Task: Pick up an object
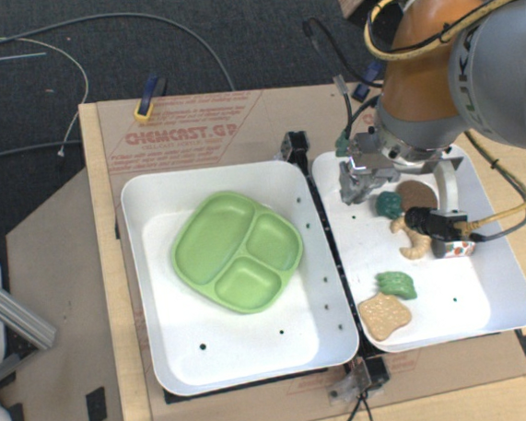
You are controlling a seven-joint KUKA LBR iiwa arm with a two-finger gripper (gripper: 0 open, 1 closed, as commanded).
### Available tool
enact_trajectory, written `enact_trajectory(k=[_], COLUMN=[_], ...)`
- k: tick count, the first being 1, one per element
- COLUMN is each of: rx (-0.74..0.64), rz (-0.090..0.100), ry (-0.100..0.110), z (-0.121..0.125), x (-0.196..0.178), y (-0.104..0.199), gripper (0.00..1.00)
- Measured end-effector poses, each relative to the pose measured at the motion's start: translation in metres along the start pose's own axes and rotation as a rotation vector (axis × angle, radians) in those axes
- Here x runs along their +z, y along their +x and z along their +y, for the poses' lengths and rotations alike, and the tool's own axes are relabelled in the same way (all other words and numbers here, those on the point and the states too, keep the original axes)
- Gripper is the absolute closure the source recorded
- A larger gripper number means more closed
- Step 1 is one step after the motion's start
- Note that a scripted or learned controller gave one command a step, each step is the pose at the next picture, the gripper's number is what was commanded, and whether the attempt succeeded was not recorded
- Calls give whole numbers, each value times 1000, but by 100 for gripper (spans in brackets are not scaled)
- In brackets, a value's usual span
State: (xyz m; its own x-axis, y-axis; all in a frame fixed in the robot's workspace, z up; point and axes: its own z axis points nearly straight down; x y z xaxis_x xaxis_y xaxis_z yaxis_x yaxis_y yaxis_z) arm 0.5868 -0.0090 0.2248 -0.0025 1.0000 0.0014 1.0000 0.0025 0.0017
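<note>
My gripper (360,184) hangs over the back left part of the right bin (494,308), under the orange band of the arm. A teal lump (389,205) lies just to its right, beside a brown round piece (417,192). A tan, bone-like piece (413,240) lies nearer the bin's middle. Toward the front sit a green leafy piece (396,283) and a tan toast-like slab (384,315). Nothing is visibly held by the gripper.
The left bin (164,335) holds a green divided plate (237,250). A small red and white item (461,249) lies right of the tan piece. The bins share a dark divider (326,236). The bench is brown cardboard (190,129).
</note>
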Motion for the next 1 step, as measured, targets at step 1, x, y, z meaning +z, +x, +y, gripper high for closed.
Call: enact_trajectory(k=[1], rx=[0], rz=[0], ry=[0], z=[0], x=[0], y=[0], gripper=[0])
